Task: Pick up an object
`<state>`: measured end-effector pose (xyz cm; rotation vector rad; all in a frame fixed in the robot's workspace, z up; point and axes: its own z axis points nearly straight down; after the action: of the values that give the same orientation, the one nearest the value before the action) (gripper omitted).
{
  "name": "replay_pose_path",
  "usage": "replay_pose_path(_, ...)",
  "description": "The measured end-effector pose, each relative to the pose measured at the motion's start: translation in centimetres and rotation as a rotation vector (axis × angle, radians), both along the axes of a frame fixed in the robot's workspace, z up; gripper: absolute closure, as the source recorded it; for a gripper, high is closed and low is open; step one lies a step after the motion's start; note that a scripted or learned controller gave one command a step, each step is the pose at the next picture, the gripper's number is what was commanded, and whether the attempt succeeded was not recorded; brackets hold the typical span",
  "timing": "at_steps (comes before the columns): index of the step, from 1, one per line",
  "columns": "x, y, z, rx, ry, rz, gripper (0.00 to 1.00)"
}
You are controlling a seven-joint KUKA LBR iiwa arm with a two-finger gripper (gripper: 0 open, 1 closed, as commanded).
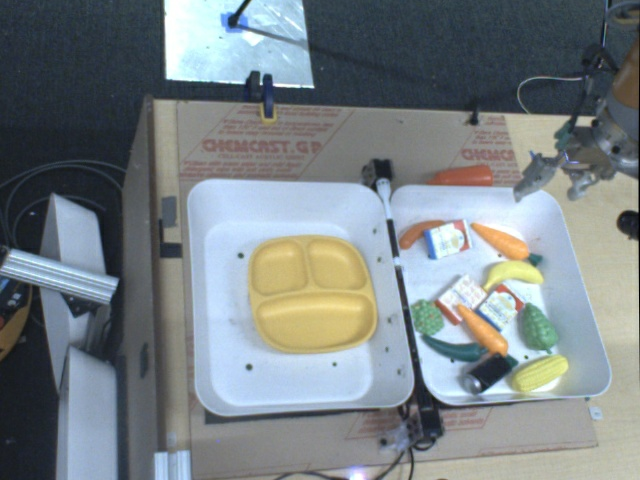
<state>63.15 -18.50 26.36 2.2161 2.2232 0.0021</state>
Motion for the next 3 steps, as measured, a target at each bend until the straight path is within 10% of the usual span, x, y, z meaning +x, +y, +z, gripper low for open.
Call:
replay_pose_path(1,-1.3,5.8,-9.8,0.002,0.003,0.001,0.0)
replay_pose_path(2,-2.3,-0.1,-15.3,0.0,0.003,-0.002,0.0)
replay_pose_path(3,-5.0,0.1,-17.4,-0.004,-0.012,-0.003,0.0)
